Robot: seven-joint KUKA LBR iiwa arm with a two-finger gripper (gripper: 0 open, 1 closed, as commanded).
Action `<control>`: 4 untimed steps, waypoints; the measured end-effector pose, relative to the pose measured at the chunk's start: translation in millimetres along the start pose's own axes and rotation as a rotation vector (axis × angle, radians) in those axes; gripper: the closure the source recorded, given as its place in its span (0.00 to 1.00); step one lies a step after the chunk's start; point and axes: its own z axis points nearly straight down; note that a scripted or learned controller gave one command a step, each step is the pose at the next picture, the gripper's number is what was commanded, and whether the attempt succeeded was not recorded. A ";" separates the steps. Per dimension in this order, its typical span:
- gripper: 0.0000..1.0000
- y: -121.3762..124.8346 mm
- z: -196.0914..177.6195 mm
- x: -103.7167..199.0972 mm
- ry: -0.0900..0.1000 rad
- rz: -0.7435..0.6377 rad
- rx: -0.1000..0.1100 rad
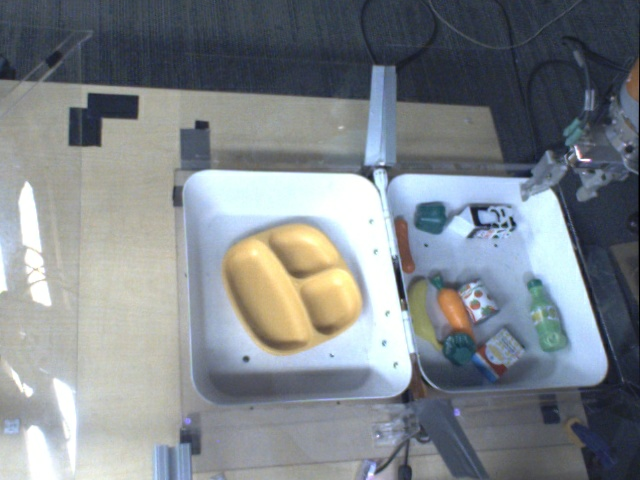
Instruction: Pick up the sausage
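Sausage lies lengthwise against the right bin's left wall, hand well apart at that bin's top-right corner (grip state: cannot tell), so approach from above, closing across its short width, clear of the wall.

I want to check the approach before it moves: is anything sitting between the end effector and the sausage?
Partly. The end effector is above the right bin's far right corner. The sausage lies along that bin's left wall. A teal item and a black-and-white carton sit roughly between them; from above it looks uncovered.
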 end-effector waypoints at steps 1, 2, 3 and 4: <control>0.00 -7.7 79.3 43.0 0.001 0.063 0.001; 0.00 6.3 143.1 8.2 0.000 0.073 0.002; 0.00 29.4 178.9 62.1 0.000 0.097 -0.002; 0.00 43.1 165.1 23.4 0.000 0.141 -0.002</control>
